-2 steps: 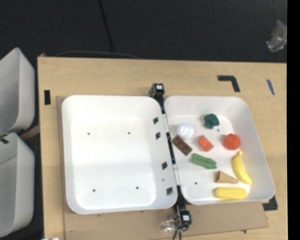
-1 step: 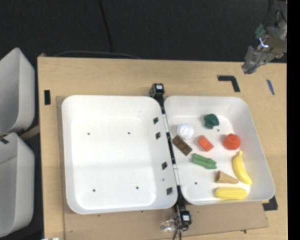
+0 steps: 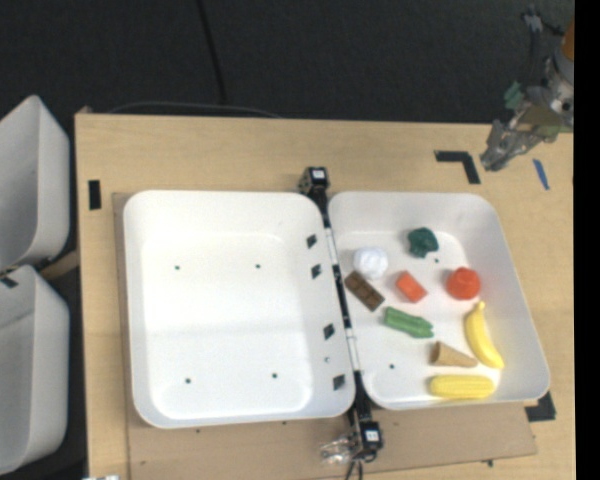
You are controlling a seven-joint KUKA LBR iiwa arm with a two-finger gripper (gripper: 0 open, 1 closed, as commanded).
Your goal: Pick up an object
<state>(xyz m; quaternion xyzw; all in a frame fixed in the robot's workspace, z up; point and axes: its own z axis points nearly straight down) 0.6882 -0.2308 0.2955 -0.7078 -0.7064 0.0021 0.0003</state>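
The tool (image 3: 502, 148) hangs at two o'clock over the bare surface (image 3: 400, 153), outside the right bin (image 3: 505, 233). In that bin lie a dark green piece (image 3: 422, 240), a white ball (image 3: 371, 262), a brown block (image 3: 364, 290), an orange block (image 3: 411, 287), a red piece (image 3: 463, 283), a green pickle (image 3: 408, 322), a banana (image 3: 482, 337), a tan wedge (image 3: 451, 354) and a yellow corn (image 3: 462, 386). The left bin (image 3: 140, 298) sits at nine o'clock.
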